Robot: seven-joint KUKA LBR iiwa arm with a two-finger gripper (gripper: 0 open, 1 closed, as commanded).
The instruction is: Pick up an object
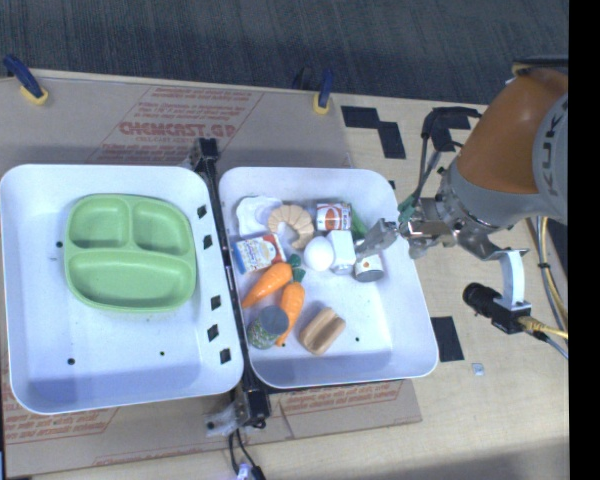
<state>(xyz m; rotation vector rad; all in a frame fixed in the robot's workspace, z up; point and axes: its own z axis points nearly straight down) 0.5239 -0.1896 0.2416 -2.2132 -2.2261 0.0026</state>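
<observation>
- Camera view: two white bins sit side by side on a cardboard sheet [180,118] printed with red lettering.
- The left bin [30,348] holds a green tray [130,251] with three compartments, lying flat in its upper half.
- The right bin [405,318] holds a cluster of toy foods, mostly toward its left and middle.
- Two carrots [268,281] lie tilted near the divider; the second carrot [293,306] sits just below the first, almost touching it.
- A white egg [320,254] rests just right of the carrots' green tops.
- A hot dog bun [320,330] lies alone toward the bin's lower middle.
- A grey-green ball [267,326] touches the lower carrot's tip.
- A small can [332,217] with a red label lies near the top, beside a tan shell-like pastry [292,225].
- A blue-and-white carton [254,254] lies by the divider.
- The arm [510,158] reaches in from the right; its gripper [378,240] hangs over the right bin's right half, just above a small white cup-like piece [368,266].
- Whether the fingers are spread or closed I cannot tell; nothing is plainly seen between them.
- Blue clamps [25,78] pin the cardboard's top edge.
</observation>
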